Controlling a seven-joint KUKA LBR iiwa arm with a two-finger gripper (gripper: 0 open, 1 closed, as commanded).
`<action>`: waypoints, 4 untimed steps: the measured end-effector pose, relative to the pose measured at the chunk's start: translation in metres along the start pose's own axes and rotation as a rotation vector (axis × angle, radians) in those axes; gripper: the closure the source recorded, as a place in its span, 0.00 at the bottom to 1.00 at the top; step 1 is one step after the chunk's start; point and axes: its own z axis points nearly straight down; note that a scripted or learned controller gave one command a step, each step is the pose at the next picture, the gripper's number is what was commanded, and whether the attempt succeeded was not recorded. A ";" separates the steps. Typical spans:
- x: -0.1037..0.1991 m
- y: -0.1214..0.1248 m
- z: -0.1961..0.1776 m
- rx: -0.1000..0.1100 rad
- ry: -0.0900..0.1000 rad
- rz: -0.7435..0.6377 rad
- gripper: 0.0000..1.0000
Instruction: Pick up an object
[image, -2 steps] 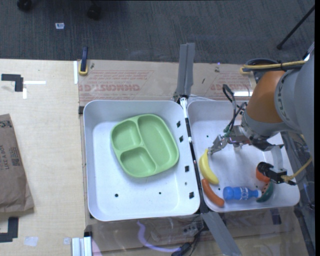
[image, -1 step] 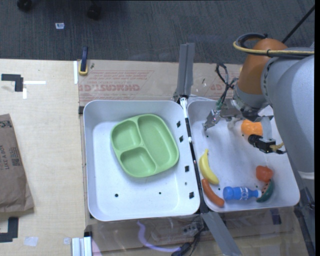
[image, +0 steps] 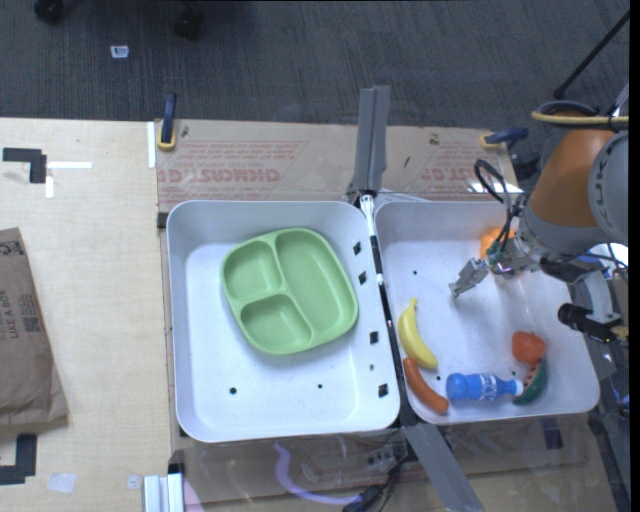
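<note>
**Tool over the right bin, nothing seen between its fingers**

Your tool (image: 466, 281) sits over the upper middle of the right bin (image: 440, 225), reaching in from the right on the grey arm with the orange band (image: 566, 185). Whether its fingers are spread or pressed together you cannot tell at this slant; nothing shows between them. Bare white floor lies under and to the left of the tool, giving you open room toward the divider between the bins.

Just behind the tool, close to the wrist, you see a small orange object (image: 489, 241), partly hidden by the arm. Below and left of the tool lies the banana (image: 415, 337), near the left wall of the right bin. Below the banana, an orange carrot-like piece (image: 425, 386) lies at a slant near the front left corner. To its right, the blue bottle (image: 482, 387) lies on its side along the front edge, and a green piece (image: 533, 384) touches or nearly touches its right end. A red-orange object (image: 528, 346) sits just above that green piece, near the right wall.

The left bin (image: 200, 330) holds a green divided plate (image: 289, 290), set in its upper middle, well apart from the walls on the front side. Both bins rest on the bench (image: 80, 300), with a brown paper bag (image: 25, 330) at the far left edge.
</note>
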 end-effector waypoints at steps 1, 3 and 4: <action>-0.038 -0.055 0.000 -0.001 0.001 -0.257 0.00; -0.056 0.047 -0.001 0.002 0.012 -0.002 0.00; -0.058 0.048 -0.009 0.000 0.006 -0.003 1.00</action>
